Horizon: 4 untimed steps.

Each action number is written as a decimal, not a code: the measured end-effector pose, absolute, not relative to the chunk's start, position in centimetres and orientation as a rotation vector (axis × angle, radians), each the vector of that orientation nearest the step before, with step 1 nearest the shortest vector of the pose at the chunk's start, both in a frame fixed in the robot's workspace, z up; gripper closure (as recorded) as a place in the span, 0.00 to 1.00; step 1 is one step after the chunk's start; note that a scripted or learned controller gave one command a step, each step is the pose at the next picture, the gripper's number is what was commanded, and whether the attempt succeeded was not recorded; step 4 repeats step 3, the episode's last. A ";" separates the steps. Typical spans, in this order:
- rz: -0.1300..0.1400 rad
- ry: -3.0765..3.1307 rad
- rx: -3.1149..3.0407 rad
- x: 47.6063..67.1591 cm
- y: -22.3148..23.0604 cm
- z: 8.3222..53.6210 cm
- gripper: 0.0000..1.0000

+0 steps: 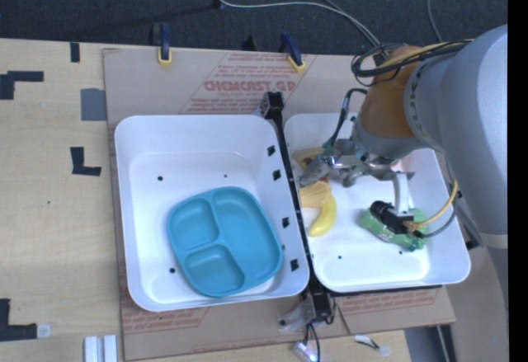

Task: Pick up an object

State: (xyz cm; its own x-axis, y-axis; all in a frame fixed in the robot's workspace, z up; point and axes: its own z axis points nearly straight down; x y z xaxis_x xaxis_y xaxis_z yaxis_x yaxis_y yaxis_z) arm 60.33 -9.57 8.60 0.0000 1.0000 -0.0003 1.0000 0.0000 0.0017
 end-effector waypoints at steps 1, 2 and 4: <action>0.001 2.220 2.220 60.4 -9.6 9.6 1.00; 0.012 2.226 2.210 65.1 -1.8 20.0 1.00; -0.001 2.222 2.221 64.9 -2.2 19.5 0.00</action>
